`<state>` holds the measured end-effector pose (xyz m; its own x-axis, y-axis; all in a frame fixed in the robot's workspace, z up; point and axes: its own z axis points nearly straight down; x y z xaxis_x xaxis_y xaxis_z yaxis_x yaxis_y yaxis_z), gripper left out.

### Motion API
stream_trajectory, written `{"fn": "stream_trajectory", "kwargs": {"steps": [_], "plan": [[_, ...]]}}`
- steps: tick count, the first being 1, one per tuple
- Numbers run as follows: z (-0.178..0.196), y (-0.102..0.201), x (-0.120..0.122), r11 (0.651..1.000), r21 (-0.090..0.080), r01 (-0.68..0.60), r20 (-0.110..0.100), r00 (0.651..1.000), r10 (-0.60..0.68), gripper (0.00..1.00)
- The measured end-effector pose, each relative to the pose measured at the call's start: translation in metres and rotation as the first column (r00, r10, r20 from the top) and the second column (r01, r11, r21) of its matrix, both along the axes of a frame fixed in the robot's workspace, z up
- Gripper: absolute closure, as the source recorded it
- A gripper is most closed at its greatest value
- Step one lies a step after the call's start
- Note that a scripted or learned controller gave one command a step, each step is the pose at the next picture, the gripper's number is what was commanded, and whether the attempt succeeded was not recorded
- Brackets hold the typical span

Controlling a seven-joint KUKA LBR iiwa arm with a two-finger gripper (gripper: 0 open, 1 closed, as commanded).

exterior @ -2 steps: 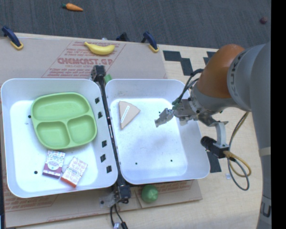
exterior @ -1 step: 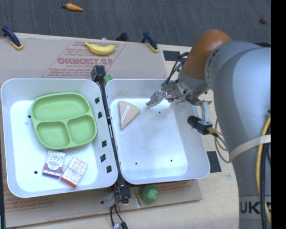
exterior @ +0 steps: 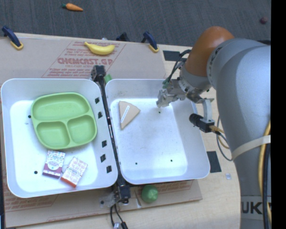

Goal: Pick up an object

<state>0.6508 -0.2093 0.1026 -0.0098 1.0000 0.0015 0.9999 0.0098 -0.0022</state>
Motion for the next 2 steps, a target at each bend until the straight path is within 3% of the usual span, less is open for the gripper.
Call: {"fn": "stream_trajectory", "kwargs": {"steps": [1,2], "plan": [[0.051,-0.002,-0.021,1.0,0.0,0.008,0.002,1.0,-0.008,1.0],[0.036,-0.001,-0.048,1.0,-0.002,0.004,-0.001,1.0,-0.004,1.0]]}}
